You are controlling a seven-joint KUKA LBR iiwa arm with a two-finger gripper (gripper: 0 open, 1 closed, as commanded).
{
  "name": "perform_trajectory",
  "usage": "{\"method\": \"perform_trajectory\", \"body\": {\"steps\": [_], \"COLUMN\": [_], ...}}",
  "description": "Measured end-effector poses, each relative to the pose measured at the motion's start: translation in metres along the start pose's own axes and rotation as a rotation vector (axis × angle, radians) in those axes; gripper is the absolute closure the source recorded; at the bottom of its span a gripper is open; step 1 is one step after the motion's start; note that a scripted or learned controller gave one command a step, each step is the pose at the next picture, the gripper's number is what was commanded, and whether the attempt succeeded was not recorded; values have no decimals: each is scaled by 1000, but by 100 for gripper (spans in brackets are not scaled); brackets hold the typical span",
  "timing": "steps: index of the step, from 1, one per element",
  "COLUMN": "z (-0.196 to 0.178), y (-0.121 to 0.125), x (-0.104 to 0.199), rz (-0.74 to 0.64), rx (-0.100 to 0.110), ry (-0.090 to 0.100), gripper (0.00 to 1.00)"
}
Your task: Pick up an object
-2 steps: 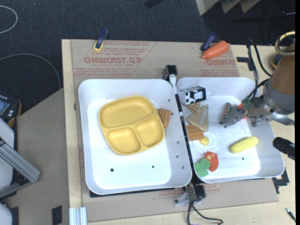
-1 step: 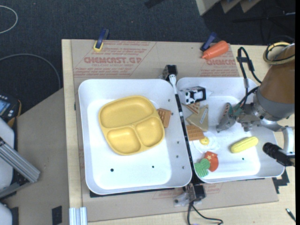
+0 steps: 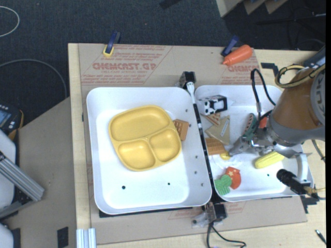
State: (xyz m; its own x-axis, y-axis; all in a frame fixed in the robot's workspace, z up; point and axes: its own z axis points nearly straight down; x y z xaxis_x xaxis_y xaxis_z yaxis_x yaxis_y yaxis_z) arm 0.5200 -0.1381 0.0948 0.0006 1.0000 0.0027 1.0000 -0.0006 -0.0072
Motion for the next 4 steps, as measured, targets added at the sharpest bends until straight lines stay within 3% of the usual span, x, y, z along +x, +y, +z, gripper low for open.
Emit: {"method": "perform_trajectory", "body": {"steps": [1,2,4], "z": [9,-3,-124], "y": [1,2,17], "x": [0,1,6], "rz": [1,1,-3], "rx": [-6,-12,-15], "ry": [-2,-1,-5], "gripper": [0,100,100]}}
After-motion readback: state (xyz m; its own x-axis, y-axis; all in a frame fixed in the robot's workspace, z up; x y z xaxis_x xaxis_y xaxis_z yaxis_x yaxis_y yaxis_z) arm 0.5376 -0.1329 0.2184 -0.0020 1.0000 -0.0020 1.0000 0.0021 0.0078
